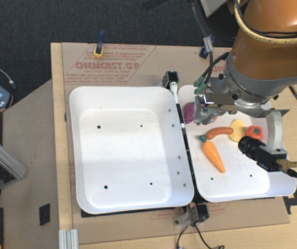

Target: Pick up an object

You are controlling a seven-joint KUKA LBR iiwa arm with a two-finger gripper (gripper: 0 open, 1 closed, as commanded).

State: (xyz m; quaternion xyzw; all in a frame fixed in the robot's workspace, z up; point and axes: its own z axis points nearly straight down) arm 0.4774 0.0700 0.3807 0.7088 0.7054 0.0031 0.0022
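While below end effector (pixel 206 119), carrot (pixel 214 156).

Orange band (pixel 272 14), grey wrist (pixel 257 82), green cables (pixel 204 79)

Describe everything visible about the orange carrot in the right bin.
The orange carrot-shaped toy looks like smooth plastic, a tapered cone with a small green stub at its upper-left end. It lies flat on the floor of the shallow white right bin, point toward the lower right, just below the curved orange-red sausage-like toy. The claw isn't touching it.
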